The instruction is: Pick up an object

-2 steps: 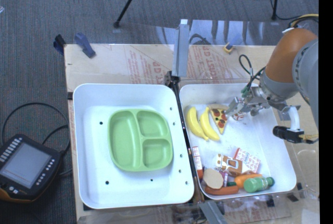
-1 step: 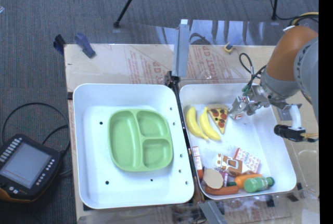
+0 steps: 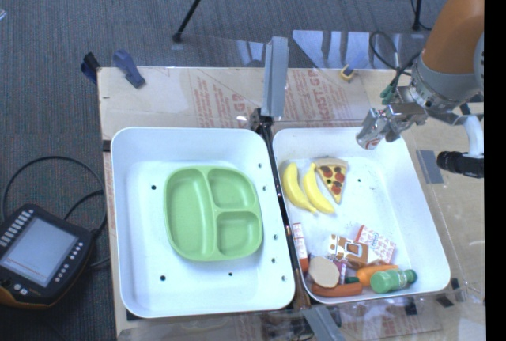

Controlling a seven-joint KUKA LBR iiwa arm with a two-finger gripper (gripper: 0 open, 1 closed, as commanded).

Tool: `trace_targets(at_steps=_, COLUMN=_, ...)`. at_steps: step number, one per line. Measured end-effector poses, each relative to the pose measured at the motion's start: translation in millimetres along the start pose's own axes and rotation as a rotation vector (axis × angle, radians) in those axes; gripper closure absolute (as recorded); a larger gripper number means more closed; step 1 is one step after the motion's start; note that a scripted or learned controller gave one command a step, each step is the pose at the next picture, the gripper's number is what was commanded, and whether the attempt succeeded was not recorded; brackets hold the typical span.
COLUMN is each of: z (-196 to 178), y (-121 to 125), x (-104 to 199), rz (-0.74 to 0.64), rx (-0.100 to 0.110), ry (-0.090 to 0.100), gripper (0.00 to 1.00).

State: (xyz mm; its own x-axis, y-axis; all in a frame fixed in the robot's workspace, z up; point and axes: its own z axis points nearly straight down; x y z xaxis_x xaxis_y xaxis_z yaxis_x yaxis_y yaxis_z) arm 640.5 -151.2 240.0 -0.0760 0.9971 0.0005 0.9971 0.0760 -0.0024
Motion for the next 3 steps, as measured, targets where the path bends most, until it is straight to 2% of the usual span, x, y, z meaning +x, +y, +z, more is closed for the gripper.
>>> trace_targets(at_steps=1, z=18.9, y=-2.5, x=50.2, rz=0.028, rx=0.005, ry=0.001, gripper=1.0)
trace_targets(at_steps=2, z=13.0, y=-2.3, x=50.5, rz=0.026, rx=0.011, ry=0.002, gripper=1.0)
trace_targets(at_steps=3, z=15.5, y=11.9, x=109.1, rz=0.032, rx=0.005, ry=0.001, gripper=1.0)
